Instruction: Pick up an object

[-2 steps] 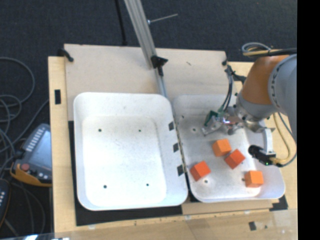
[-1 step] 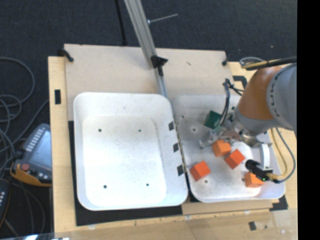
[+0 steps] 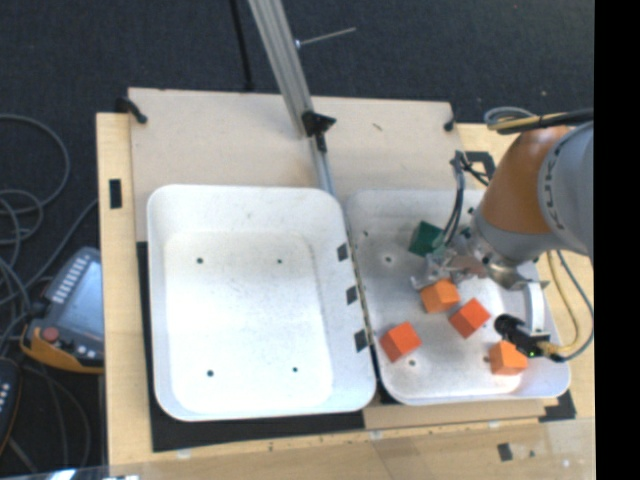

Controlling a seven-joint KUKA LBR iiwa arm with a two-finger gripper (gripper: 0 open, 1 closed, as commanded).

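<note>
From my remote seat I read the bench from its near edge upward. Nearest me in the right-hand shallow white bin (image 3: pixel 395 230) lie four orange blocks: one orange cube (image 3: pixel 402 340) at about seven o'clock of that bin's floor, a second orange block (image 3: pixel 507 358) at five o'clock close to the bin's near right corner, just beside a black fitting with a small green light. A third orange cube (image 3: pixel 469 318) sits slightly farther up, near the middle, and a fourth orange block (image 3: pixel 439 295) lies just beyond it, at its ten o'clock.

The gripper (image 3: pixel 447 264) hangs directly above that fourth block, at its twelve o'clock; I cannot tell how its pincer stands, nor whether it touches the block. A dark green block (image 3: pixel 427 236) rests farther still, at eleven o'clock from the gripper.

The left-hand shallow white bin (image 3: pixel 250 298) lies beside the first, their walls touching along the middle. The grey arm with its orange band (image 3: pixel 515 193) enters from three o'clock. Farthest off, a slanted aluminium rail (image 3: pixel 283 53) rises at twelve o'clock.
</note>
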